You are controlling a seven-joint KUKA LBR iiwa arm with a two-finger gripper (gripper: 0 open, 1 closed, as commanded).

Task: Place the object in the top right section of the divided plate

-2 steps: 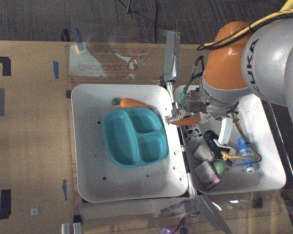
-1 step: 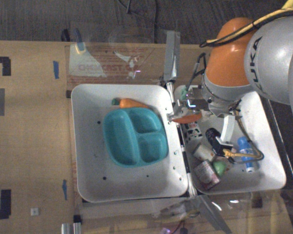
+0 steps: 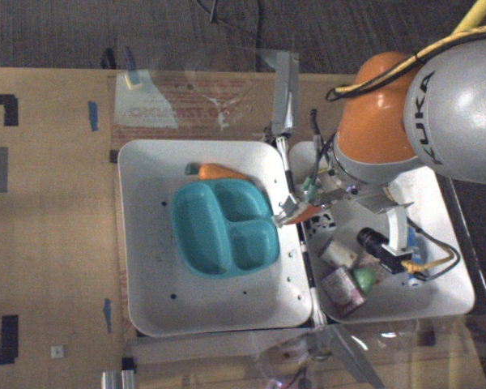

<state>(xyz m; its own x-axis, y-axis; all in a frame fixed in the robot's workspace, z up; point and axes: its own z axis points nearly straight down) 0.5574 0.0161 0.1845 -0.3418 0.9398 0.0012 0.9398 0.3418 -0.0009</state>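
Note:
The teal divided plate [image 3: 224, 227] lies in the left bin [image 3: 146, 298], with one large section on its left and two smaller ones on its right. My gripper [image 3: 296, 211] hangs over the wall between the two bins, just off the plate's right rim beside the top right section. It is shut on a small orange object [image 3: 311, 211] that shows between its metal fingers. An orange carrot-like piece [image 3: 220, 171] lies in the left bin against the plate's far rim.
The right bin [image 3: 449, 294] holds a dark red can [image 3: 341, 289], a green ball [image 3: 364, 279], a pale block [image 3: 337, 254] and a white round thing [image 3: 304, 157] at the back. The arm covers that bin's far half.

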